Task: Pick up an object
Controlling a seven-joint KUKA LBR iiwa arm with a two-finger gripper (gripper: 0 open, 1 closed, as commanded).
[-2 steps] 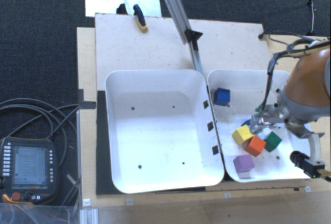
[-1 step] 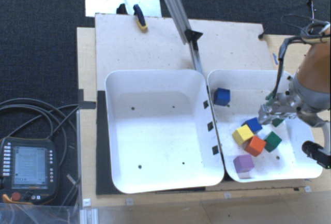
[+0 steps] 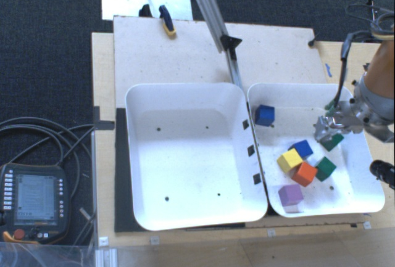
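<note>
We see the grey arm (image 3: 378, 90) reaching in from the right over the right bin (image 3: 364, 198), with its gripper (image 3: 331, 131) low above the bin's right-hand part. A dark green block (image 3: 332, 141) sits right at the fingertips, partly covered by the gripper body. We cannot tell whether the fingers are spread or pressed together, nor whether they grip that block or merely stand over it.

The other blocks lie in the same bin. A blue cube (image 3: 265, 115) sits alone near the bin's upper left, close to the wall shared with the left bin (image 3: 185, 155). Lower down, a cluster gathers near the middle: a second blue cube (image 3: 302, 148), a yellow cube (image 3: 289, 160) just beside it to the lower left, an orange-red cube (image 3: 304, 174) touching the yellow one, and a green cube (image 3: 325, 168) just right of the orange-red one. A pale purple cube (image 3: 291, 195) rests a little apart, below the cluster, near the bin's front wall.

Both bins stand side by side on a light wooden bench (image 3: 278, 50). A slanted metal pole (image 3: 207, 0) crosses the bench from the top and ends near where the bins meet. On the floor at the lower left we see a control pendant (image 3: 34, 201) with its black cables (image 3: 55, 133).
</note>
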